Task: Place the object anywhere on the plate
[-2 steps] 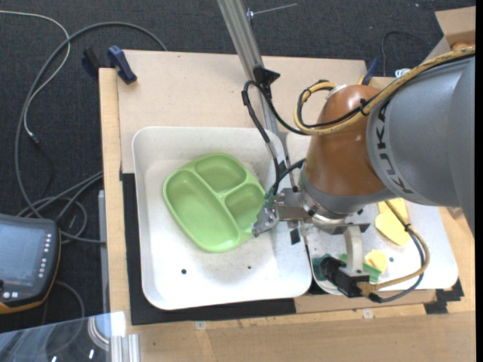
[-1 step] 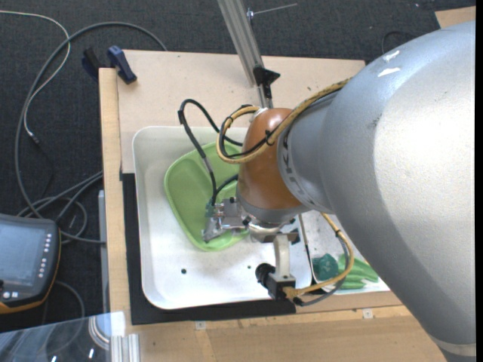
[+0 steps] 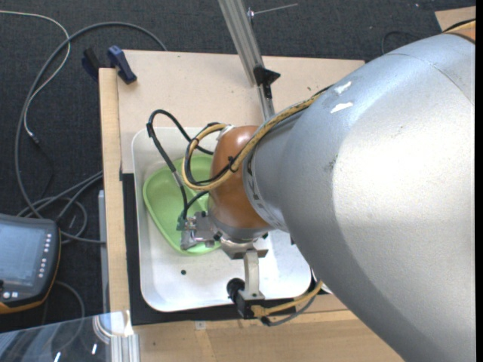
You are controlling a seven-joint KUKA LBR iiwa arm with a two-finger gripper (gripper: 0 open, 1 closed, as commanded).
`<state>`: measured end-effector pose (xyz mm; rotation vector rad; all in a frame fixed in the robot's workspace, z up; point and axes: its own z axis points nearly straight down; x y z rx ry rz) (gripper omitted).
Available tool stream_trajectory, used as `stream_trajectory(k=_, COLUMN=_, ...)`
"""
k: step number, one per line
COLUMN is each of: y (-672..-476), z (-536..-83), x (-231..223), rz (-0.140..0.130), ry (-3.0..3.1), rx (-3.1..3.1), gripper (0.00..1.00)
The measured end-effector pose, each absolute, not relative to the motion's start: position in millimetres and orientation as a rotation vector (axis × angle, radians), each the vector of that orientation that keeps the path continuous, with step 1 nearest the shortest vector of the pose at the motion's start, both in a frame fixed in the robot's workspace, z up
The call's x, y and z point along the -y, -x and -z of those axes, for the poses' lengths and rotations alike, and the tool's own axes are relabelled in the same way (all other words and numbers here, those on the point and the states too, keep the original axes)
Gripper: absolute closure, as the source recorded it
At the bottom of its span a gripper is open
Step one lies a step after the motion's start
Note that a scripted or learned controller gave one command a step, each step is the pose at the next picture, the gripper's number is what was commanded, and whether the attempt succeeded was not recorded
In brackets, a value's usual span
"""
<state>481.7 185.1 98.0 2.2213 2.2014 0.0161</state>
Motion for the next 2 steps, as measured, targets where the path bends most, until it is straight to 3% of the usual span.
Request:
stream_trajectory(k=1, y=-488.5, z=-96, x=-196, rz=0.001, ry=-2.245, rx=-2.174, gripper=0.0)
stream_trajectory(k=2, y=-559.3, z=-93, x=-223, rz=0.005, ry=-2.227, rx=-2.197, gripper=0.0)
